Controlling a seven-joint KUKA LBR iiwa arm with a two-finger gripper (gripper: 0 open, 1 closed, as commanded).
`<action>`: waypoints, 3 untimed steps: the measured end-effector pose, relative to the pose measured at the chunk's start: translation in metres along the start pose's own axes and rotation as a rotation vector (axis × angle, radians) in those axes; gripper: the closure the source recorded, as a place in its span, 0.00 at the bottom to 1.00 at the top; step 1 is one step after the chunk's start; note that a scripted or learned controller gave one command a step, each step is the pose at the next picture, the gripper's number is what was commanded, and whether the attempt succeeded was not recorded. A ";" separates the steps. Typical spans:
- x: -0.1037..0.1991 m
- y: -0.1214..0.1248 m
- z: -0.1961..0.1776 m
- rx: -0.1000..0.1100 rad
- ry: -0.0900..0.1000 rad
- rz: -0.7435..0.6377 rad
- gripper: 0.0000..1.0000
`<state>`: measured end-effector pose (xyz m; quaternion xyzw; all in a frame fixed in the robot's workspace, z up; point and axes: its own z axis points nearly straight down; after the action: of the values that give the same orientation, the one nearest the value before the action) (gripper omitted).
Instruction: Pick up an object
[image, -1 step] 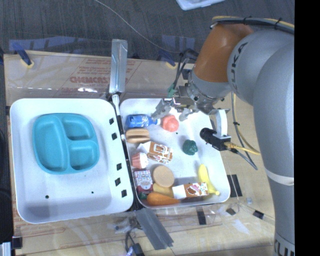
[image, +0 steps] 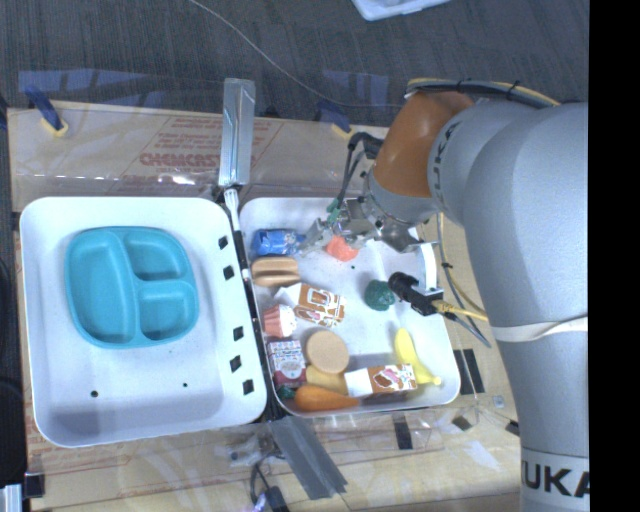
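Toys crowd the right bin (image: 432, 392), and any one of them could serve, since the task names none in particular. The pincer (image: 338, 225) hangs low over that bin's far end, just above a small orange-red piece (image: 343, 249), with a blue packet (image: 272, 241) to its left; the arm (image: 500, 200) reaches in from the right and bends down over the bin's far right corner, which is probably why it works this end first. Whether the pincer is spread or pressed together I cannot tell, as the wrist and cabling hide its tips, and nothing can be seen pinched in it. Nearer lie a hot dog (image: 275, 270), a printed carton (image: 318, 304), a green lump (image: 378, 294), a round tan disc (image: 326, 351), a banana (image: 405, 352) and a carrot (image: 322, 399), packed closely toward the near wall, so a grasp there would risk catching neighbours. The orange-red piece sits somewhat apart, which makes it the easier target by my judgement. The left bin (image: 40, 240) holds a blue divided tray (image: 132, 284), likely kept as a separate drop place. Both bins rest side by side on the surface (image: 120, 140), touching along their inner walls.
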<state>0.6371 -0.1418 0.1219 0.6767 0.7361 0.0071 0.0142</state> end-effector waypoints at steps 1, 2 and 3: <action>-0.033 0.000 0.011 -0.003 -0.003 -0.035 0.00; -0.050 0.016 0.029 0.028 0.012 -0.081 0.00; -0.049 0.018 0.018 0.026 0.011 -0.087 1.00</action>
<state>0.6597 -0.1891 0.1053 0.6442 0.7649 0.0006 0.0017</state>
